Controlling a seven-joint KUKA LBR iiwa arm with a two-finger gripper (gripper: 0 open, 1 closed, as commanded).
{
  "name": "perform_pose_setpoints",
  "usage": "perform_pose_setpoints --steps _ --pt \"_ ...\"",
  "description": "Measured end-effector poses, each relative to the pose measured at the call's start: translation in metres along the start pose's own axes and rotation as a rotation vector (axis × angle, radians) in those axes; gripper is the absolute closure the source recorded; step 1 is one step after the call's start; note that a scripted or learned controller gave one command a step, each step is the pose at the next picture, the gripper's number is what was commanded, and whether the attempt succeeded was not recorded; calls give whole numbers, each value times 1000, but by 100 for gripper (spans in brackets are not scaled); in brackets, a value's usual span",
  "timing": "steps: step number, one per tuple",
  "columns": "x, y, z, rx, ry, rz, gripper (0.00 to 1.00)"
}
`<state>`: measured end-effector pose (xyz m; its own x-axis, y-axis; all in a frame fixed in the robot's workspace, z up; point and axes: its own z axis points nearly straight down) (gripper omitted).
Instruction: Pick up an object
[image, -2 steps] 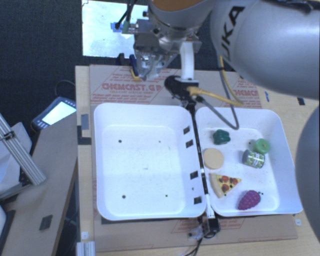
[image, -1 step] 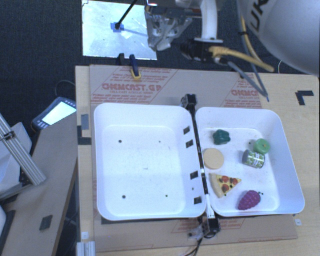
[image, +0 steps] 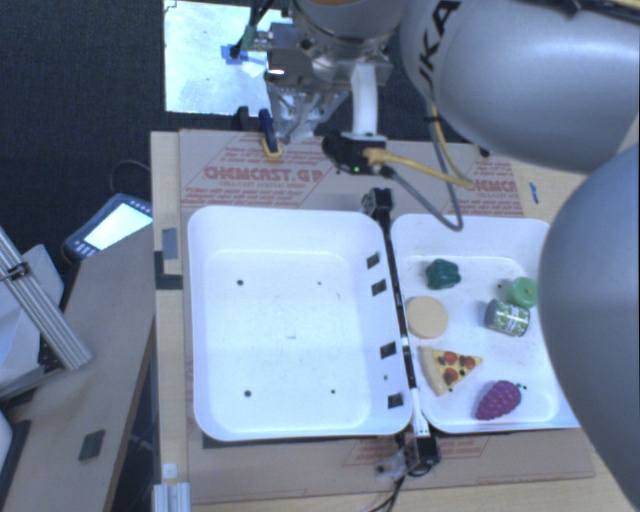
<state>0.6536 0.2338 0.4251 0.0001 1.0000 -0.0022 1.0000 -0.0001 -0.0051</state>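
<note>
The right bin (image: 470, 236) holds several small items: a dark green toy (image: 442, 272), a tan round disc (image: 428, 318), a silver can with a green label (image: 507, 319), a light green piece (image: 521, 292) just behind the can, a pizza slice (image: 450, 367) and a purple grape bunch (image: 498, 399). My gripper (image: 288, 115) hangs high at the back of the bench, beyond the far rim of the left bin (image: 205, 330) and well away from all these items. Nothing shows in its grasp. The big grey arm covers the right bin's right side.
A black divider with clips (image: 392, 300) runs between the two bins. Yellow and grey cables (image: 430, 168) trail over the cardboard behind the right bin. A tablet (image: 108, 228) lies off the bench at the left, next to a metal rail (image: 40, 305).
</note>
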Motion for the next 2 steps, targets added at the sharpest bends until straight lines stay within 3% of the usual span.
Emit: perform_pose_setpoints --steps 1,2 --pt "0 14 -117 -19 6 -5 100" --pt "0 14 79 8 -2 0 100"
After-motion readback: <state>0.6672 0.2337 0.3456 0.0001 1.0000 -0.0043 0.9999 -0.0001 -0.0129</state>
